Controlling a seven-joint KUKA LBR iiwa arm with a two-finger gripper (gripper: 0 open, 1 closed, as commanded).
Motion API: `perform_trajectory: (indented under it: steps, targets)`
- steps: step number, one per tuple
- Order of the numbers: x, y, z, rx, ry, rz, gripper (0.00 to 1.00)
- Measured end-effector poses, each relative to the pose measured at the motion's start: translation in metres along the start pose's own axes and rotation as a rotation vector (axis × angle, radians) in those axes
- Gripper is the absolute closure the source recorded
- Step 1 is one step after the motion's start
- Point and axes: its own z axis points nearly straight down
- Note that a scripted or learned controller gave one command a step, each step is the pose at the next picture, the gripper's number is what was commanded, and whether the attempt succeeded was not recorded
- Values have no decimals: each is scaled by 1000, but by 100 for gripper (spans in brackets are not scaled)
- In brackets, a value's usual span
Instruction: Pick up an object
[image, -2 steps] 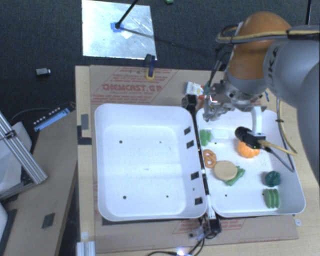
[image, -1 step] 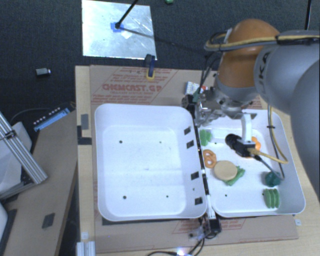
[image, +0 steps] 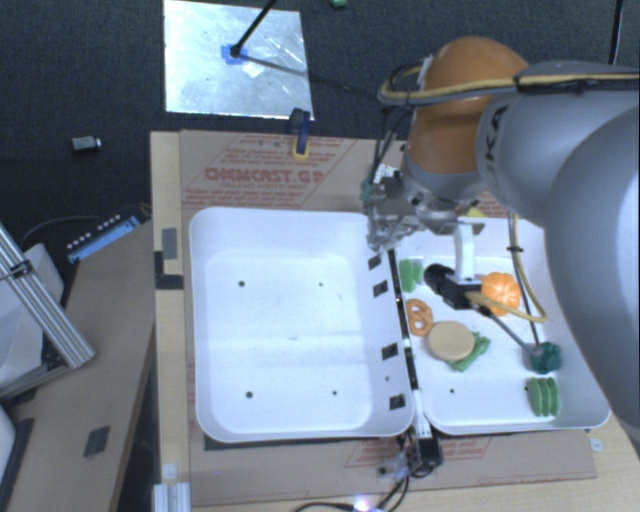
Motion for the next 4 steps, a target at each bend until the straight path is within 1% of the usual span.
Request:
perform_trajectory:
  steps: [1, 2, 3, 4]
  targets:
    - [28, -56, -22, 3, 2, 0, 100]
    - [85, -70, -143, -12, 6, -4, 100]
    - [157, -97, 11, 16, -2, -3, 100]
    - [176, -98, 33, 5, 0, 1, 100]
